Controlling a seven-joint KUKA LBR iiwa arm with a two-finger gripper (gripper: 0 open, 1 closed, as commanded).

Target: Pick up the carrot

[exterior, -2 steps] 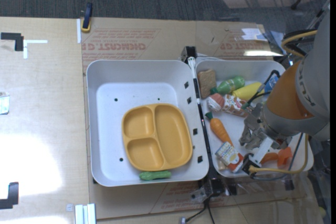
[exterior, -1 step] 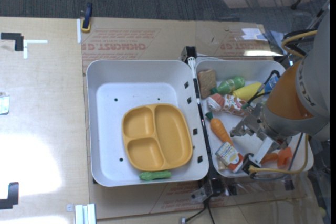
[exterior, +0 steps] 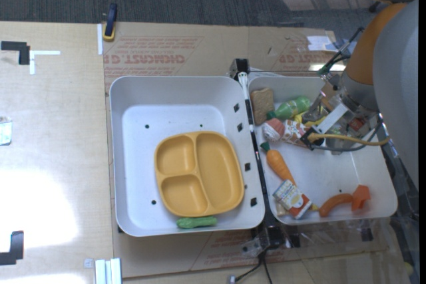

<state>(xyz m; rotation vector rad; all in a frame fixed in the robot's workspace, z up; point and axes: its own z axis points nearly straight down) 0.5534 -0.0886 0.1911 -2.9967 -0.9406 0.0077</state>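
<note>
Gripper (exterior: 311, 132) fingertips lost in clutter, carrot (exterior: 280, 166) fully visible

Bench (exterior: 46, 163) — two white bins (exterior: 126, 163) on cardboard sheet (exterior: 160, 53), apparently.

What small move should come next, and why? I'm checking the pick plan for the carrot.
Probably shift the tool toward the view's lower left and lower it over the carrot. The carrot lies free in the right bin, apart from the tool, which sits by the packets above it.
</note>
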